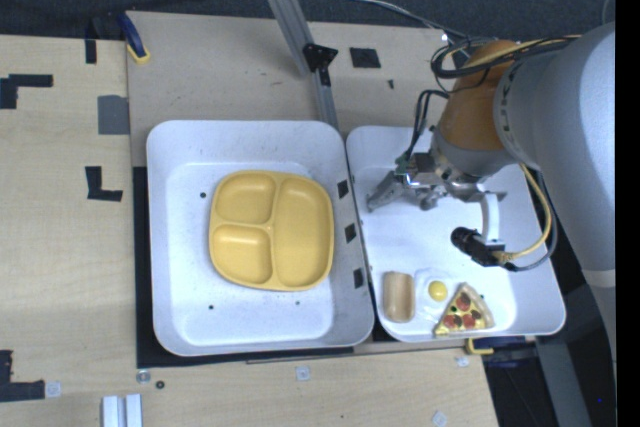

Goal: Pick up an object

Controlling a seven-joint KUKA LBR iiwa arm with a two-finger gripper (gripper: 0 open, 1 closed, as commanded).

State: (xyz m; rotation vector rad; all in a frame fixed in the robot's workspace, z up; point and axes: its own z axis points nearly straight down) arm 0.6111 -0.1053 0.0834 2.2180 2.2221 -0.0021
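Note:
My gripper (402, 201) hangs over the upper left part of the right bin (530, 245), open, with nothing between its fingers. One finger (378, 196) points toward the divider between the bins. Three toy foods lie along that bin's front edge, well below the gripper: a tan bread piece (398, 296), a small fried egg (437, 292) and a pizza slice (464, 311). A yellow divided plate (271, 229) rests in the middle of the left bin (180, 215).
The grey arm with its orange band (478, 120) comes in from the right over the right bin's back edge. A black cable with a yellow wire (490, 250) loops below the wrist. A metal pole (290, 10) slants down to the bins' back edge.

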